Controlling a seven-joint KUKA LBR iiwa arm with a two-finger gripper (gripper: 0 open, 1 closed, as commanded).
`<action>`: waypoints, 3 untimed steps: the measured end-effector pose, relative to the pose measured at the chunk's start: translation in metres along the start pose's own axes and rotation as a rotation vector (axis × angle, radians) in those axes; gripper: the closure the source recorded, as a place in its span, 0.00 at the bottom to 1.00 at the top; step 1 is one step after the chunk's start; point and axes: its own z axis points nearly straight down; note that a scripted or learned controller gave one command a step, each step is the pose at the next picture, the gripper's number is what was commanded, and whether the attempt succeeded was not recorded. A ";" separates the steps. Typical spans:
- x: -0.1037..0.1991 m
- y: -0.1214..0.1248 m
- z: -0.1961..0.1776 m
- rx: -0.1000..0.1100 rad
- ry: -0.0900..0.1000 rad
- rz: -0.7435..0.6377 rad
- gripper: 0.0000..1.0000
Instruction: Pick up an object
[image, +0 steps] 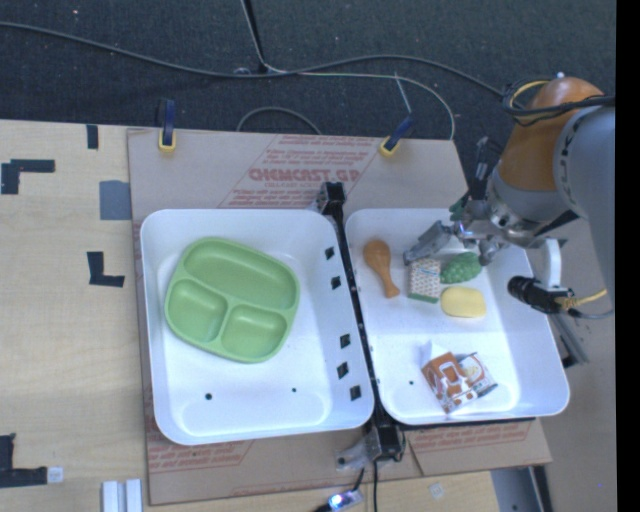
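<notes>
The right bin (535, 345) holds several small objects. A brown drumstick-shaped piece (380, 266) lies near its left wall. To the right of it are a small green-and-white packet (425, 281), a green lumpy item (461, 268) and a yellow oval piece (463, 302). An orange-and-white wrapped packet (457, 379) lies toward the front. My gripper (452, 248) hangs at the back of this bin, just over the packet and the green item. Its fingers are spread open and hold nothing.
The left bin (250, 405) holds a green divided plate (232, 299). A black divider strip (345, 300) runs between the bins. The arm's grey body and orange band (550, 130) fill the upper right, with a black cable fitting (535, 292) over the right bin's edge.
</notes>
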 end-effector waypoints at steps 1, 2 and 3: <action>-0.001 0.007 0.040 -0.010 -0.004 -0.002 0.00; -0.002 0.009 0.025 -0.021 -0.009 -0.003 1.00; 0.003 0.018 -0.033 -0.011 0.000 -0.002 1.00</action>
